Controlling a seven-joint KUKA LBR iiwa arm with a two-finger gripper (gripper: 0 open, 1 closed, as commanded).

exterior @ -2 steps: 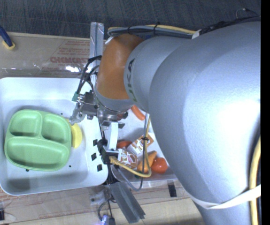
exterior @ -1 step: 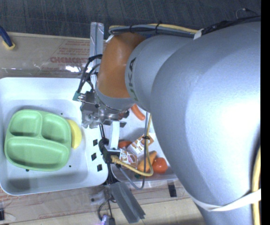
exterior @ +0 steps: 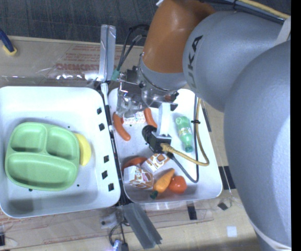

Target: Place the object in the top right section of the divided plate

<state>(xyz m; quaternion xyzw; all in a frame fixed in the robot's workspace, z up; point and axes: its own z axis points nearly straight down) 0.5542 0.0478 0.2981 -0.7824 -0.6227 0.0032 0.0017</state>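
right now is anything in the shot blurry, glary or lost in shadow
Camera view: the arm sits close to the lens, soft and huge, casting shade over the right bin; the gripper area is murky; plastic sheeting behind the left bin shows glare; the green divided plate is evenly lit and fairly sharp.

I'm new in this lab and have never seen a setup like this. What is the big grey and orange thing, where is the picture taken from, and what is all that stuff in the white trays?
It is a robot arm, seen from one fixed camera above the bench. Its gripper reaches into the right bin, which holds toy food: two sausages, a carrot, a tomato, a green bottle and a small carton. The left bin holds a green divided plate with a yellow piece at its edge. Whether anything is held is unclear.
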